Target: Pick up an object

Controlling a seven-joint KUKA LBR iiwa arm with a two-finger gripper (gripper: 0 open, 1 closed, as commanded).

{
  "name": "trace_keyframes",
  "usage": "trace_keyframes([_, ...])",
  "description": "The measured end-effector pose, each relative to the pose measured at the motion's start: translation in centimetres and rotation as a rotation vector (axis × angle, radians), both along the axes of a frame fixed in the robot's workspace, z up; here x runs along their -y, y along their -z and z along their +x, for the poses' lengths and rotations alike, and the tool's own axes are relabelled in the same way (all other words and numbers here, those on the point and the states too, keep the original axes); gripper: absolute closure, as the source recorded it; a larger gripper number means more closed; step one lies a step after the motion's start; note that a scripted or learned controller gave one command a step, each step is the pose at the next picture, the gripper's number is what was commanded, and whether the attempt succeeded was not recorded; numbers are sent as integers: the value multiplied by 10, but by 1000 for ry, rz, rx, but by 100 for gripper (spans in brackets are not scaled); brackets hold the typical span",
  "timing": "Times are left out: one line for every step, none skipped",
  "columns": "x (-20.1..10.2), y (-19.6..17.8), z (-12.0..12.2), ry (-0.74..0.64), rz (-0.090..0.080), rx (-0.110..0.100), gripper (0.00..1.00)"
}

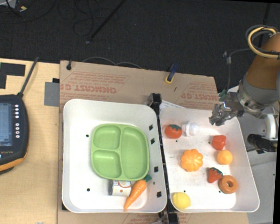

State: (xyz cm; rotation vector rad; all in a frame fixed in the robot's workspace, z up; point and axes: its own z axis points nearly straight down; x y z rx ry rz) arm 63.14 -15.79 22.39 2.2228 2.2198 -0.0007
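The right bin (pixel 249 191) holds a tomato (pixel 173 131), a small white object (pixel 192 129), an orange pumpkin (pixel 191 160), a red pepper (pixel 218 142), an orange fruit (pixel 224 157), a strawberry (pixel 214 174), a brown donut (pixel 228 184) and a lemon (pixel 181 200). My gripper (pixel 217 117) hangs over the bin's far right corner, above and just behind the red pepper. It is small and dark here, and nothing shows between its fingers.
The left bin (pixel 76 128) holds a green divided plate (pixel 120 151), a carrot (pixel 135 194) and a small carton (pixel 119 187) at its near edge. A black divider (pixel 158 144) separates the bins. A teach pendant (pixel 2 130) lies at far left.
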Motion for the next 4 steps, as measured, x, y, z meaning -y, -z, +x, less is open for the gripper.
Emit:
trace_keyframes([-48, -6, -15, -5, 3, -7, 100])
trace_keyframes([-99, -13, -23, -6, 4, -7, 100])
trace_keyframes([-151, -2, -40, -6, 3, -9, 100])
trace_keyframes([-208, -7, -36, -7, 2, -5, 100])
